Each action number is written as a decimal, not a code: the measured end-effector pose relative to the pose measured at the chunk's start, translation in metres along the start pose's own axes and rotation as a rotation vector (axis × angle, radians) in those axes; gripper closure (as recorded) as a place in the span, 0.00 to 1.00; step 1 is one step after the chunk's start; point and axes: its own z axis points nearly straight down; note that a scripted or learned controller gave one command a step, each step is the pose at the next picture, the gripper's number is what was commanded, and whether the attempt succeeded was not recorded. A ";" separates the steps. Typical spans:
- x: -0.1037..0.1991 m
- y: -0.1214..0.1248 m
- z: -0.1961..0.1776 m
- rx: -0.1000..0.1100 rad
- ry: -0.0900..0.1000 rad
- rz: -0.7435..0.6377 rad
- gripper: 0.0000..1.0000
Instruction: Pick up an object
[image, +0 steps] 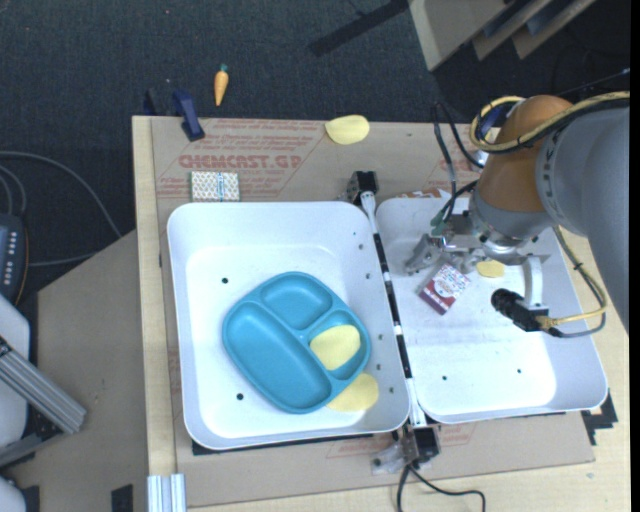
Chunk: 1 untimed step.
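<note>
In the right bin (560, 385) a small red and white packet (443, 288) lies flat near the bin's upper left part. My gripper (436, 251) hangs right above the packet's upper edge, and the grey and orange arm (525, 170) behind it comes in from the top right. Whether the gripper touches the packet is unclear. A small yellow piece (490, 268) lies just right of the packet, partly under the wrist.
The left bin (200, 250) holds a blue divided plate (275, 350) with a yellow piece (336, 345) in one compartment and another yellow piece (354, 394) at its lower rim. A black plug on a yellow cable (515, 308) hangs over the right bin. Loose items lie on the board behind the bins.
</note>
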 end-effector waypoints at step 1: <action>-0.006 -0.044 0.000 0.000 -0.001 0.002 0.00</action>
